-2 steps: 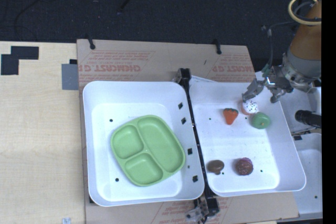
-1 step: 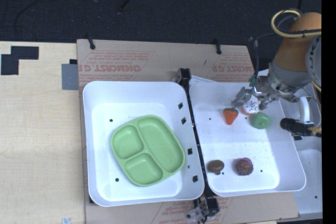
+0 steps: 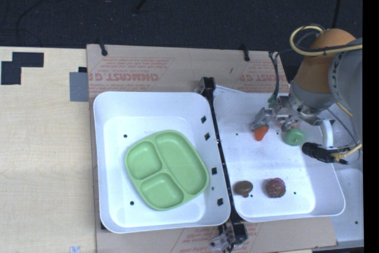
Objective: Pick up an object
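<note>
Down in the right bin (image 3: pixel 320 201), the gripper (image 3: pixel 265 122) sits low over the white floor, its metal fingers pointing toward the divider between the two bins. A small orange piece (image 3: pixel 260 134) — carrot-like, tapered, bright against the white — lies directly at the fingertips, touching or nearly touching them. Whether it is actually pinched between the fingers cannot be told from this angle, and how far the fingers stand apart is not clear either.

Just behind the gripper, toward the arm's wrist, rests a round green object (image 3: pixel 292 138), close beside the metal. Further from the gripper, toward the near edge of the same bin, lie two more things side by side: a brownish rounded lump (image 3: pixel 243 188) and a dark red, rough-textured ball (image 3: pixel 275 187), well apart from the fingers.

Across the divider, in the left bin (image 3: pixel 112 121), a light green plate (image 3: pixel 166 169) with three compartments lies flat — far from the gripper. Both bins stand on the counter (image 3: pixel 41 145).
</note>
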